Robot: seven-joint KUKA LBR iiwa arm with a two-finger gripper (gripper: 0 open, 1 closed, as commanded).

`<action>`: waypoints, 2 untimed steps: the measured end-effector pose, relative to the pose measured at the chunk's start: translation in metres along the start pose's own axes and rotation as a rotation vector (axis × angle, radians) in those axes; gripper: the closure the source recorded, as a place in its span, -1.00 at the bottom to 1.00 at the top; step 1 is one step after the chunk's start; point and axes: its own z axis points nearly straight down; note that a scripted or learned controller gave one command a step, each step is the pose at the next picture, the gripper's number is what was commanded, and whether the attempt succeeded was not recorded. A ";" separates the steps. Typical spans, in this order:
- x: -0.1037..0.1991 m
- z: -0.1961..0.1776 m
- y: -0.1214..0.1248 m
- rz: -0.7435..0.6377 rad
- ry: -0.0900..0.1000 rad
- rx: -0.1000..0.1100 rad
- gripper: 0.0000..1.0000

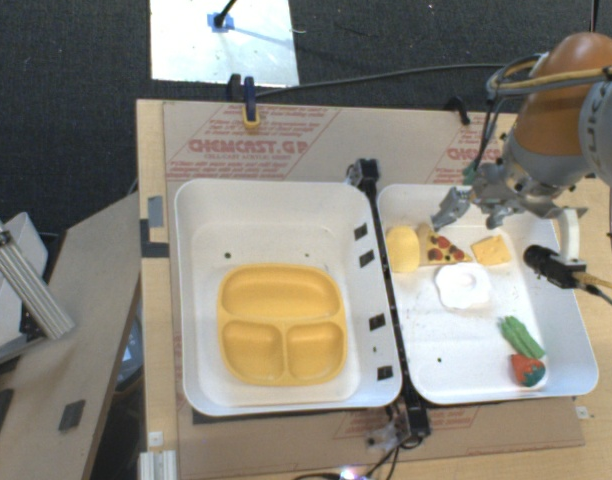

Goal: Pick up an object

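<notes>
Brown wooden bench on a dark carpet floor, with one shiny square sheet behind it. Two white bins side by side.

In the left bin: one yellow plate with three parts.

In the right bin: one yellow lump, one small pizza slice, one cheese wedge, one white round lid, one green pod, one red berry. Six toys to pick from, all lying loose.

Above the pizza slice, at the back of that bin: one gripper, jaws apart, holding nothing.
</notes>
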 end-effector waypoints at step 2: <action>-0.006 0.089 0.009 0.005 0.000 0.000 -1.00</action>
